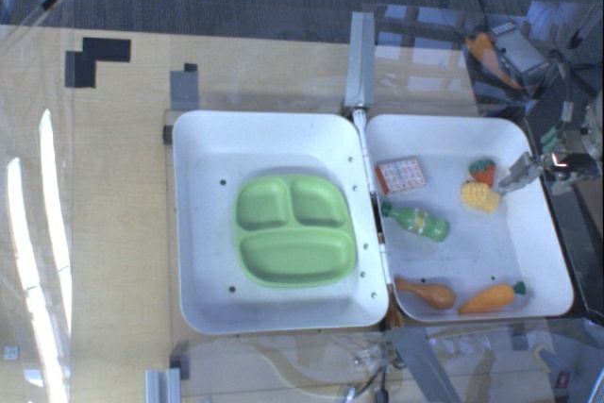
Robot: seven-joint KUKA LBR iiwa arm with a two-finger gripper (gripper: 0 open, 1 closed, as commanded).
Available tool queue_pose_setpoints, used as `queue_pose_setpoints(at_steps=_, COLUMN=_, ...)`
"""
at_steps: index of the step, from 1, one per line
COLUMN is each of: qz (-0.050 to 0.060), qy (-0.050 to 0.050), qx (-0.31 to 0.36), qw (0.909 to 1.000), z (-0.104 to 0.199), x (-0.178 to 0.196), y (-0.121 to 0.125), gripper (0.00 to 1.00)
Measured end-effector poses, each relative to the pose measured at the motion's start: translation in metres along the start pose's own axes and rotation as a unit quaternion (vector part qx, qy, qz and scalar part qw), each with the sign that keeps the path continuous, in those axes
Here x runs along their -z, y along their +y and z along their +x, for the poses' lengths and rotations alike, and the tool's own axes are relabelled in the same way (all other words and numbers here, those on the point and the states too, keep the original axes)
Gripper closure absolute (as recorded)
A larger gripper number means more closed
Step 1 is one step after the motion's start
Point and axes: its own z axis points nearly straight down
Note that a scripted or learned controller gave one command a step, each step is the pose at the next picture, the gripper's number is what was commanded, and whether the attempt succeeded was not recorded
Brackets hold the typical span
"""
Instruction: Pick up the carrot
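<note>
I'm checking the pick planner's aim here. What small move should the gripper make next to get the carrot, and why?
Probably shift toward the bin's near edge. The gripper sits at the right bin's far right side beside the yellow corn, while the carrot lies apart in the near right corner.

Grey metal tool (521, 173) — pale, slim-tipped — on a darker, possibly cabled wrist at the right edge.

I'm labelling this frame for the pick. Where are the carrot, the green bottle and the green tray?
carrot (489, 299), camera view, middle of its orange body.
green bottle (418, 222), camera view, middle of its body.
green tray (294, 250), camera view, floor of its large compartment.
</note>
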Motion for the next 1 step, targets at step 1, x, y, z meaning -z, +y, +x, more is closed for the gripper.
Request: queue_pose_setpoints(at_steps=1, qz=0.001, qy=0.001, qx=-0.155, qw=0.9880, z=0.0269, x=-0.0939, y=-0.0405, gripper=0.00)
